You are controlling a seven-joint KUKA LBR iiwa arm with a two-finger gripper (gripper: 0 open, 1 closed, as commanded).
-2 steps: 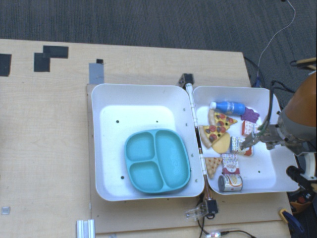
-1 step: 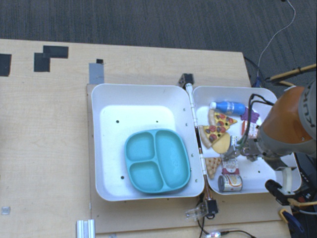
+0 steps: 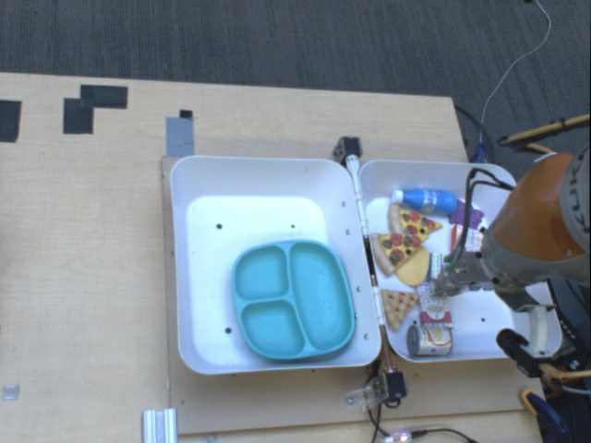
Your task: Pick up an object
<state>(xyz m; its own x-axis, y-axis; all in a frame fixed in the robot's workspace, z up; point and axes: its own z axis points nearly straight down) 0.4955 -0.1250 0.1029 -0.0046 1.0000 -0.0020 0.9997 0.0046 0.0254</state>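
Observation:
The right bin (image 3: 480,335) holds several small items. A blue and white bottle (image 3: 427,198) lies at its far side. Two toy pizza slices (image 3: 406,243) lie below it, and a smaller slice (image 3: 397,307) lies near the bin's left wall. A small can (image 3: 430,337) with a red label lies on its side near the front. A purple item (image 3: 472,218) peeks out beside the arm. My gripper (image 3: 442,286) hangs low in the bin, between the pizza slices and the can, pointing down. The wrist hides what is directly under it.
The left bin (image 3: 208,210) holds a teal divided plate (image 3: 294,298) toward its front right. A ridge (image 3: 362,238) separates the two bins. The grey and orange arm (image 3: 545,220) covers the right bin's right side. Cables hang at the bench's right edge.

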